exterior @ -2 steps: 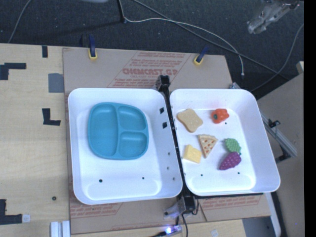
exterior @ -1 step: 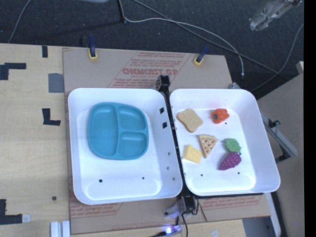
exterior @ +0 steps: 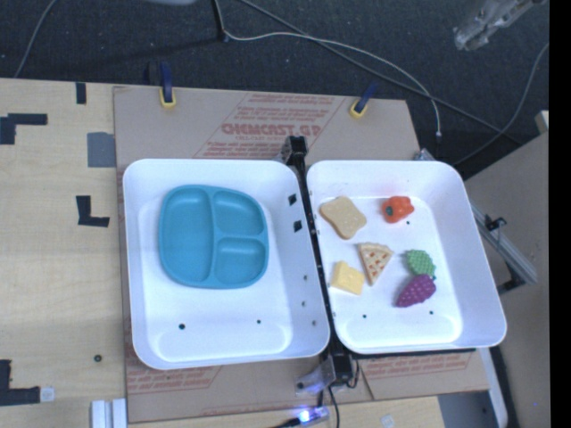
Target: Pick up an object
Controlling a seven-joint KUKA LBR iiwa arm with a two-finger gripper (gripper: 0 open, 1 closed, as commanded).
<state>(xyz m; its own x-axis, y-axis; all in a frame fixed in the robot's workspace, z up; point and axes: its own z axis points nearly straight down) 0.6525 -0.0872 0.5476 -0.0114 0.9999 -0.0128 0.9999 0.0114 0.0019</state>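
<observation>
grape bunch sits clear of broccoli; descend centred. gripper parked high, blurred, opening unreadable.

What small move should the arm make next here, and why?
Probably bring the gripper from the top right corner down over the right bin, toward the orange-red toy: it hangs high above the bench, far from all five food toys.

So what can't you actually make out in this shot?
- Claw, camera view: blurred and cut off by the top edge, so open or shut is unclear.
- Small dark specks on the left bin floor: too small to identify.
- Green item: too small to name.
</observation>
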